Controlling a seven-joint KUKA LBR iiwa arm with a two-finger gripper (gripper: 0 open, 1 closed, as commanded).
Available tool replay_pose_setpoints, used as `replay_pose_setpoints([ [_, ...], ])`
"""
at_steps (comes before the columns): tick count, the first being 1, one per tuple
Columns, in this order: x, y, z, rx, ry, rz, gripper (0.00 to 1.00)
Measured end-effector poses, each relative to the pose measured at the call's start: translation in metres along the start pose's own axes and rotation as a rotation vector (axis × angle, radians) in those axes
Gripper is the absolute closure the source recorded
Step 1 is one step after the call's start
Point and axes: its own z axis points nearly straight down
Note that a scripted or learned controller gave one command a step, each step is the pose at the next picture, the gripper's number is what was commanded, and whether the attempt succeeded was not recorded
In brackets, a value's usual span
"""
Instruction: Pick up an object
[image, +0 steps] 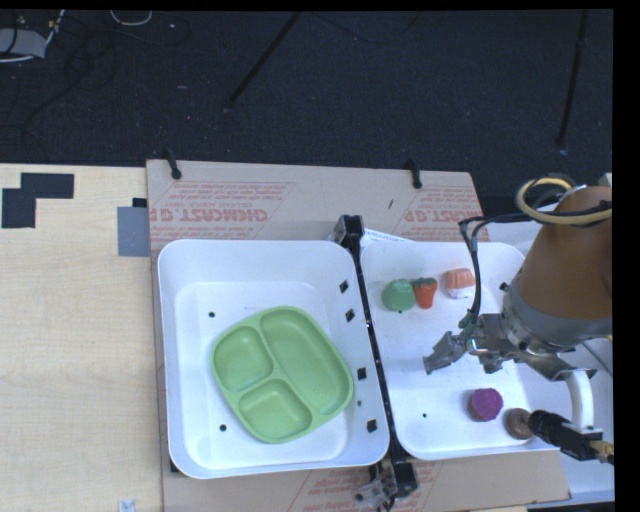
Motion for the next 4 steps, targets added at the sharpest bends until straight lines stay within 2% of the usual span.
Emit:
replay_pose_setpoints([
  [2, -0.008, 0.006, 0.113, 0.003, 0.001, 0.000, 0.00],
  [3, -0.007, 0.005, 0.126, -0.001, 0.000, 0.000, 0.00],
  [4, -0.008, 0.006, 0.115, -0.001, 0.001, 0.007, 1.00],
])
